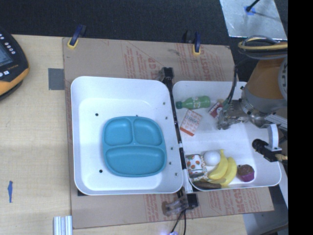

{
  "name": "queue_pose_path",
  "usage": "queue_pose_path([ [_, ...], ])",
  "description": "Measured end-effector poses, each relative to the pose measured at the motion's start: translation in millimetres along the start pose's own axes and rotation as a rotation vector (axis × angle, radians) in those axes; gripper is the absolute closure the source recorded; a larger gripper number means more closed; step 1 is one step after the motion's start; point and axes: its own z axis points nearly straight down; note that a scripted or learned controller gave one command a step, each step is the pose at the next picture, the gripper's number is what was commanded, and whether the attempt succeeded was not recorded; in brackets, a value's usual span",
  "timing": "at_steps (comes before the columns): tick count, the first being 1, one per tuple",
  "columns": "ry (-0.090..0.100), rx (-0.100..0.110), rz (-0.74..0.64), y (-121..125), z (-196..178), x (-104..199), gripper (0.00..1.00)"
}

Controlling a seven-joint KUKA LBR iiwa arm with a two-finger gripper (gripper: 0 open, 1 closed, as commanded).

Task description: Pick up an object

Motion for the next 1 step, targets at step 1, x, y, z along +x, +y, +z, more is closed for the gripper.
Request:
queue_pose_path([
  [1, 0.0, -0.017, -0.006, -32.2, -92.3, 34.4, 1.0],
])
